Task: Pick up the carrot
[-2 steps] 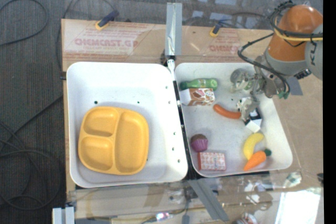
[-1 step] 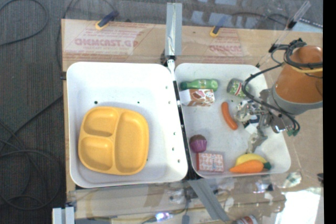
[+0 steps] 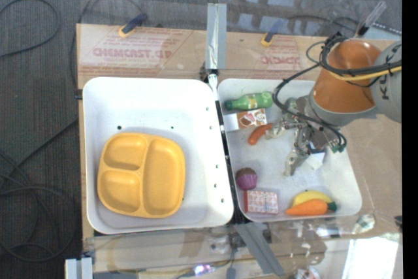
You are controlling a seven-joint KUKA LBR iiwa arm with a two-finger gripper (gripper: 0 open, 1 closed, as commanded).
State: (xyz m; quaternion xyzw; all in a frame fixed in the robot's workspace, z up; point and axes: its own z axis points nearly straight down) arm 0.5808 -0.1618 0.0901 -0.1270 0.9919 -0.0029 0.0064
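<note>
The smooth orange carrot [image 3: 307, 208] lies against the right bin's [image 3: 346, 170] near rim, beside a banana [image 3: 311, 196]. The claw [image 3: 295, 163] hangs apart and unladen over bare white floor mid-bin.

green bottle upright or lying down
Lying down: the green bottle rests on its side along the right bin's far edge.

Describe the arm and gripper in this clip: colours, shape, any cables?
The arm is grey, with a wide, rounded orange band above the wrist. Black cables loop from the wrist area. The gripper is a slim, metallic two-finger unit below a darker mount.
</note>
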